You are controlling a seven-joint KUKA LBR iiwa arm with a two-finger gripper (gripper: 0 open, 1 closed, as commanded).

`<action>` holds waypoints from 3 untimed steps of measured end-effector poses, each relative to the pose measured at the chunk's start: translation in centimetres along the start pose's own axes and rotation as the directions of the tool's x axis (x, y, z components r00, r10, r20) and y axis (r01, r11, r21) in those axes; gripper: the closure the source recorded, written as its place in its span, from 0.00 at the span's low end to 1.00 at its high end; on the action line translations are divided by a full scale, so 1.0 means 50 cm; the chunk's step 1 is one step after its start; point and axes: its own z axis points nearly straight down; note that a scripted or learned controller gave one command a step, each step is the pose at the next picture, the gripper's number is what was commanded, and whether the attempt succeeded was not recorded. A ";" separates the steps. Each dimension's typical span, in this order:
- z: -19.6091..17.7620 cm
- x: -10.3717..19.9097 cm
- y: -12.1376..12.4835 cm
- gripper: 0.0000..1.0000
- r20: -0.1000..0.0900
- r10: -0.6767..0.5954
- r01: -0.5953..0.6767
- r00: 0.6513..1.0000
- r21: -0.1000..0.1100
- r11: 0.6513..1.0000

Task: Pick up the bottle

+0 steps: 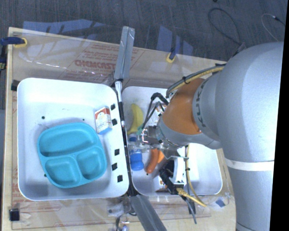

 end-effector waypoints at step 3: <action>0.005 -0.077 -0.077 0.00 -0.007 0.452 -0.452 0.892 0.014 0.892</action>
